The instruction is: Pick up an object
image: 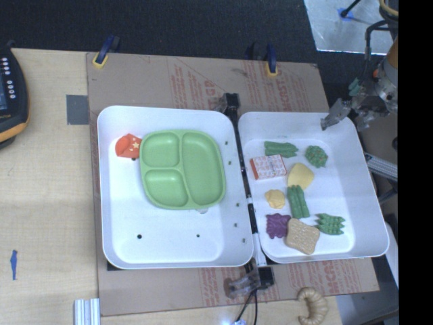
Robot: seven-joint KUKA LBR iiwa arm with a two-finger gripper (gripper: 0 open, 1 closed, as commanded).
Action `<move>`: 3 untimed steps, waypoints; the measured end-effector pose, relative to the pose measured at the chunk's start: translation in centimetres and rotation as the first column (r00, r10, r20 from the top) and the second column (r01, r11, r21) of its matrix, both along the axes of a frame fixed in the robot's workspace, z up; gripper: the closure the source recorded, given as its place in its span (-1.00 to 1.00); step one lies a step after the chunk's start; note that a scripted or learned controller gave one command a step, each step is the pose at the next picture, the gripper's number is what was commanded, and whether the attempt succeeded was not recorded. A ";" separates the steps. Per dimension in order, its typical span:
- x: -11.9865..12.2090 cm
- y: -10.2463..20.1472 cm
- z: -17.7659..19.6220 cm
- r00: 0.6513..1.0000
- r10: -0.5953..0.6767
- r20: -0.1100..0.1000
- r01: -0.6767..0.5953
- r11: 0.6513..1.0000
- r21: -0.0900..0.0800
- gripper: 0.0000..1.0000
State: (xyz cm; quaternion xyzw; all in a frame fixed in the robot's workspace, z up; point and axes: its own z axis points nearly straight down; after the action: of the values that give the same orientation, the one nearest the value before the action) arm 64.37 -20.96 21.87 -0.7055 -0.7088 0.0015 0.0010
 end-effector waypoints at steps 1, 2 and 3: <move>-4.5 -0.2 -13.0 1.000 -0.001 -0.009 0.001 1.000 0.003 -1.00; -0.5 -0.2 -12.6 1.000 0.001 0.005 -0.001 1.000 0.000 -1.00; -0.4 -0.4 -11.0 1.000 0.004 0.011 -0.003 1.000 -0.003 1.00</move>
State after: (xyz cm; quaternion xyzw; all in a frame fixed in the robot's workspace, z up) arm 64.00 -21.35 10.83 -0.7042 -0.7100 -0.0012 -0.0037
